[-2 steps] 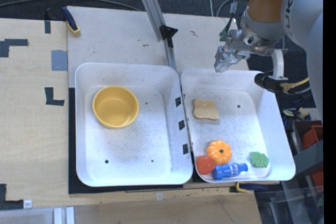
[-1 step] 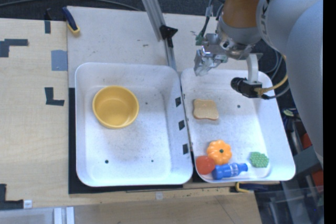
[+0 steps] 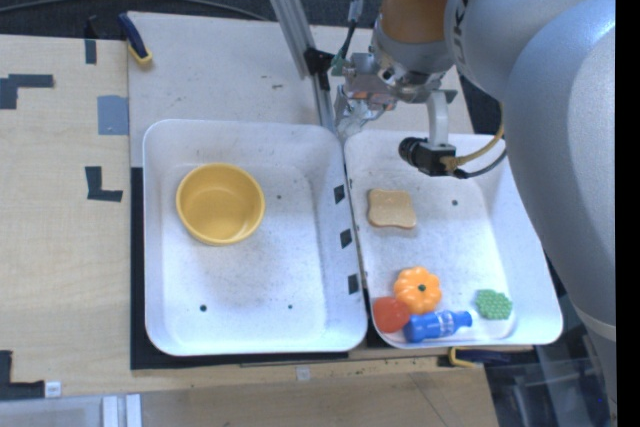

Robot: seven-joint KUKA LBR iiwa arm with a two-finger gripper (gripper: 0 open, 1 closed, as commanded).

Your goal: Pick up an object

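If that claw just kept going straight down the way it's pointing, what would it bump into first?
Probably the rims where the two white bins meet: the gripper hangs over their far end. No item lies under it; the slice of toast sits nearer the camera in the right bin. Depth is hard to judge from this slant.

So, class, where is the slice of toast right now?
The toast lies flat in the right bin, near its upper left, above the orange pumpkin.

A blue and yellow clamp [image 3: 135, 38] lies at the bench's [image 3: 60, 245] far left corner, grey and black tape patches [image 3: 112, 114] sit left of the bins
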